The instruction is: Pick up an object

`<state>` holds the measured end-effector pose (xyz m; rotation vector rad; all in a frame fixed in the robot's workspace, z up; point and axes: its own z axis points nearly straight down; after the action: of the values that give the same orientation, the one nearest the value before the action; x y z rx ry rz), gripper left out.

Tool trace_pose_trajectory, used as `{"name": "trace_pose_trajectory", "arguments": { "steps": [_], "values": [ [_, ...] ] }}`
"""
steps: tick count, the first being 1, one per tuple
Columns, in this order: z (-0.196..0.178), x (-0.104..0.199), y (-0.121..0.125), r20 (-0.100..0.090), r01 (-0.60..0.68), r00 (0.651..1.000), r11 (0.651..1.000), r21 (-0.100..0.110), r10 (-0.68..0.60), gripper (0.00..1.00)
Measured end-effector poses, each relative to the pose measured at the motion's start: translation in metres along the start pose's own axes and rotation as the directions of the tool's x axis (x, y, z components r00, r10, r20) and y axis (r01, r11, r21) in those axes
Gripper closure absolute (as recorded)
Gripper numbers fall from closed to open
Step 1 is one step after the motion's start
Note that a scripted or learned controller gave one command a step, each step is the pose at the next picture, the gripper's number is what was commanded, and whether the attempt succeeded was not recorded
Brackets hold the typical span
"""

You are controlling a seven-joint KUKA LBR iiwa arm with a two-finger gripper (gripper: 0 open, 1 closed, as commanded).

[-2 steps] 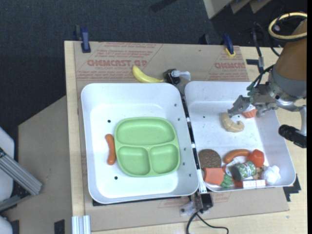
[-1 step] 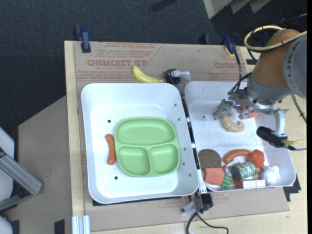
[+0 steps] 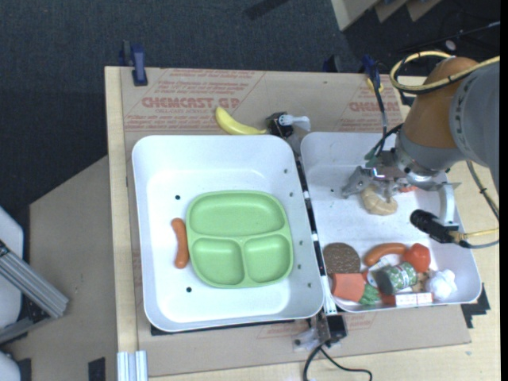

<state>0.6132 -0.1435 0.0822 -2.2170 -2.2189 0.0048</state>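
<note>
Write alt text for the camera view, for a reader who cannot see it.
A grey arm reaches from the right into the right bin, its gripper just above a beige bun. More toy food is piled along that bin's near edge. The left bin holds a green tray with a sausage beside it, and a banana lies on the bench behind.

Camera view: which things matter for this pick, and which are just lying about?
In play: claw, above the beige lump; right bin with brown patty, sausage, tomato.

Lying about: green tray, sausage beside it, banana behind the bins.
</note>
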Motion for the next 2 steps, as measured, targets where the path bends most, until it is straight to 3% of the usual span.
{"name": "trace_pose_trajectory", "arguments": {
  "steps": [1,2],
  "values": [
    [-0.013,0.0,0.001,0.001,-0.001,1.0,1.0,-0.005,0.001,1.0],
    [-0.109,0.078,0.047,0.001,0.008,1.0,1.0,-0.018,-0.008,1.0]
  ]
}}
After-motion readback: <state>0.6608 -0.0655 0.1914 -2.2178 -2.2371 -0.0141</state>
